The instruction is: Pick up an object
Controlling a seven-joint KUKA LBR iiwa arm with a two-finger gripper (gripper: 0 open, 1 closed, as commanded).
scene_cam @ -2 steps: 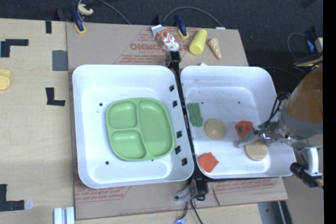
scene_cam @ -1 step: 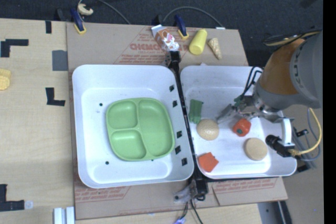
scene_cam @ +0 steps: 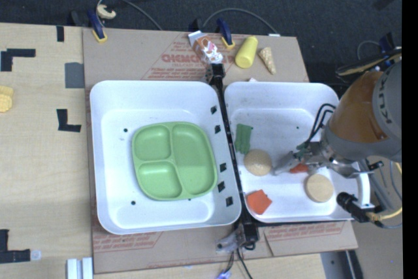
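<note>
The gripper point(scene_cam: 287, 164) sits low in the right bin point(scene_cam: 277, 91) — aimed toward nine o'clock at the tan ball point(scene_cam: 257, 162). Whether it is wide or narrow, I cannot tell; nothing shows in its grasp.

green tray point(scene_cam: 174, 160) in L bin point(scene_cam: 104, 140), yellow bottle point(scene_cam: 246, 52)

bread roll point(scene_cam: 257, 162) and biscuit point(scene_cam: 319, 187) flank claw point(scene_cam: 285, 166).

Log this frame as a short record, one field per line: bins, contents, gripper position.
left bin: holds a green divided plate
right bin: holds a green block, a tan ball, a round beige piece, an orange-red block
gripper: low in the right bin, beside the tan ball
behind bins: yellow bottle on the cardboard
</note>
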